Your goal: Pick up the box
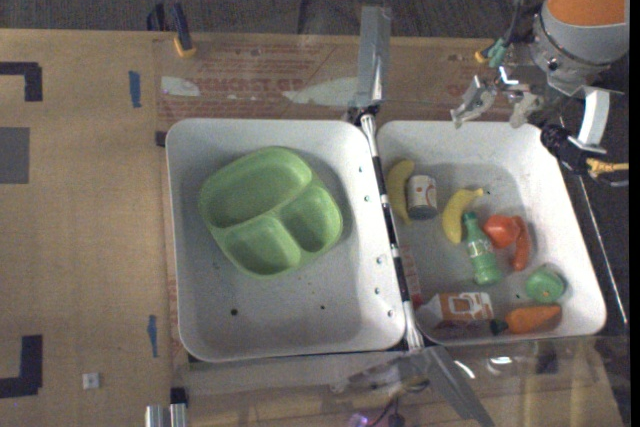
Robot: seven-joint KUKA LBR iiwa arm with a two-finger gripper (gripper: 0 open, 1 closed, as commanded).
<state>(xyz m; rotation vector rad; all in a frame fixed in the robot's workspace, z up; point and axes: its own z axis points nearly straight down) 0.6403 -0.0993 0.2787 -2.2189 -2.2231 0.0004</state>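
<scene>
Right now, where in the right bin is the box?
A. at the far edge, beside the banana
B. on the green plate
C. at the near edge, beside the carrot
C: the box lies at the right bin's near edge, just left of the carrot.

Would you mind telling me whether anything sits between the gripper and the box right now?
Yes. The gripper hovers above the right bin's far rim, while the box lies at the near edge. A banana and green bottle lie between them.

Wood bench [90, 245], 2 white bins: left bin [190, 245], right bin [570, 215]
</scene>
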